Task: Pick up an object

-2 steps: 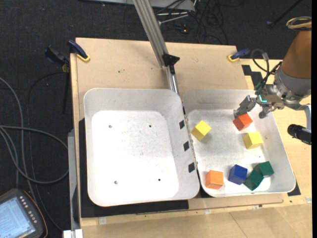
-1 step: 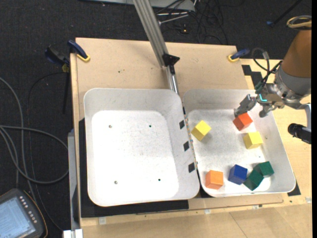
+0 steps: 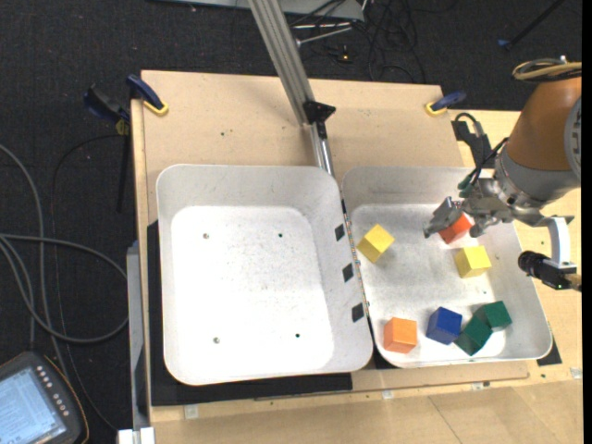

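Camera view: I see red block [image 3: 455, 230] in right bin [image 3: 416, 197], upper right area, gripper [image 3: 450, 222] right over it. Jaws look clenched around red block, though partly hidden. Yellow block [image 3: 473, 261] just below. Second yellow block [image 3: 376, 243] near bin's left wall. Orange block [image 3: 400, 334], blue block [image 3: 445, 325], two green blocks [image 3: 485, 326] along front edge. Left bin [image 3: 185, 192] beside, on table [image 3: 231, 118].

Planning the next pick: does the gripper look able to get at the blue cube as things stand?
Probably yes: the blue cube lies uncovered from above, though a green block touches its right side, crowding the gripper.
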You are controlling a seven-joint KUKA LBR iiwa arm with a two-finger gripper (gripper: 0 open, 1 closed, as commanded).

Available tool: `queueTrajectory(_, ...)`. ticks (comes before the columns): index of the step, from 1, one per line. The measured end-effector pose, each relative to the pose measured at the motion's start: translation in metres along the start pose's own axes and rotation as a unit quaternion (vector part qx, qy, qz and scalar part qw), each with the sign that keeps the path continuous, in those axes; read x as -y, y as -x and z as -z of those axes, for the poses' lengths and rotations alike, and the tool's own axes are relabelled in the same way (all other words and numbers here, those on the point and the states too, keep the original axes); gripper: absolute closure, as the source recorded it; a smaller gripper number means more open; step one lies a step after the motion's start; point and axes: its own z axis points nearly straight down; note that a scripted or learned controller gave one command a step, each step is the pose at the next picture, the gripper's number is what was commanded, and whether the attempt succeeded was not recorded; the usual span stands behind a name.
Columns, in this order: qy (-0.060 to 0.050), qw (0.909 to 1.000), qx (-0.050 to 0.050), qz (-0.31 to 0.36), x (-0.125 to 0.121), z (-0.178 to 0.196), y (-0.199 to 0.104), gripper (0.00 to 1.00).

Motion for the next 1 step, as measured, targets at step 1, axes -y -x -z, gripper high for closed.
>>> queueTrajectory(1, 0.000, 1.0000, 0.000, 0.000, 0.0064, -0.0563, -0.0094, 0.00)
